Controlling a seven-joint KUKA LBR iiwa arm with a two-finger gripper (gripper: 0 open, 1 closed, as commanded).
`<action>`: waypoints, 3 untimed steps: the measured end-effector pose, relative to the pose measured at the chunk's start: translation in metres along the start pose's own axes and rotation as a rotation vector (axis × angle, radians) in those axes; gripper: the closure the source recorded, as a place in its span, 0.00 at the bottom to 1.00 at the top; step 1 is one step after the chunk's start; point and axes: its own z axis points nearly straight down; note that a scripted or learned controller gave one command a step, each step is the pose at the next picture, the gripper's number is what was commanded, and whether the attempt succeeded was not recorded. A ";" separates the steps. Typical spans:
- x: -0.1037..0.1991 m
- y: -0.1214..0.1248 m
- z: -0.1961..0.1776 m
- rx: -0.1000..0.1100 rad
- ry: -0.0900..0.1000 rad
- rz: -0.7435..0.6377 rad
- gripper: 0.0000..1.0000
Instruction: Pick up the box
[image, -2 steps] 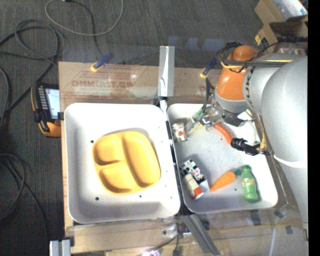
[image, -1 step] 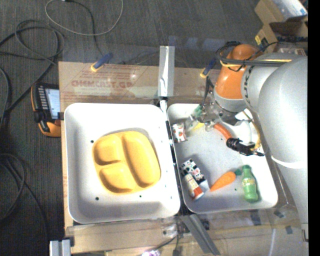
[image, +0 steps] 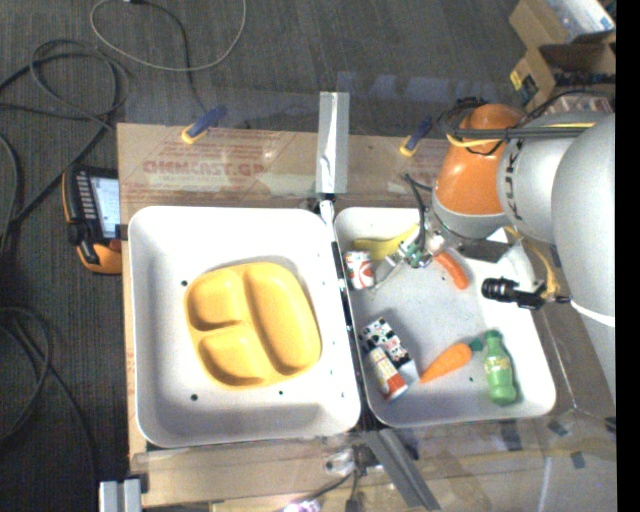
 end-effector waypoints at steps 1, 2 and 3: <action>-0.011 0.021 0.002 0.009 0.014 0.434 0.00; 0.022 -0.034 -0.001 -0.002 0.005 0.128 0.00; 0.031 -0.010 -0.093 0.010 0.016 0.397 0.00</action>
